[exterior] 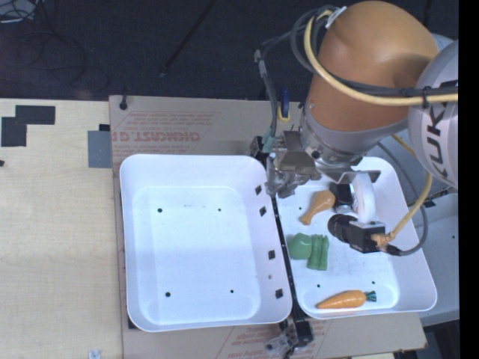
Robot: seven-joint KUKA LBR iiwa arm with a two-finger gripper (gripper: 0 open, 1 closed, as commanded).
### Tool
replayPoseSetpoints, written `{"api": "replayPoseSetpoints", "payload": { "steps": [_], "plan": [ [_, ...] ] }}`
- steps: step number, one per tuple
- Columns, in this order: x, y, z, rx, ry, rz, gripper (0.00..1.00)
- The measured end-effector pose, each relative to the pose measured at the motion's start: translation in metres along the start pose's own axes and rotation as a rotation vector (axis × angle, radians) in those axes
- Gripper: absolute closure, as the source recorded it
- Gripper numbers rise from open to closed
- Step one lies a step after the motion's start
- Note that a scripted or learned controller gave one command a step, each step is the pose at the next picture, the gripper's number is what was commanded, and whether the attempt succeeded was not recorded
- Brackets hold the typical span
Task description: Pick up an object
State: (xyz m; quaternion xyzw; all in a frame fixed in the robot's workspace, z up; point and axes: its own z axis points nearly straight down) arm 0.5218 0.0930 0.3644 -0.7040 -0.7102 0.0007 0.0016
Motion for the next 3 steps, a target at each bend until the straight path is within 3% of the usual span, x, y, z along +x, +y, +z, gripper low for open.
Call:
{"api": "replayPoseSetpoints", "payload": {
  "steps": [1,2,3],
  "plan": [
    [-0.006,-0.001,-0.011,0.003,-0.003,0.008,1.00],
    [-0.056,-0.035,-0.016,0.001,-0.002,0.013,1.00],
    [-0.054,-0.033,-0.025,0.003,-0.002,0.008,1.00]
  ]
}}
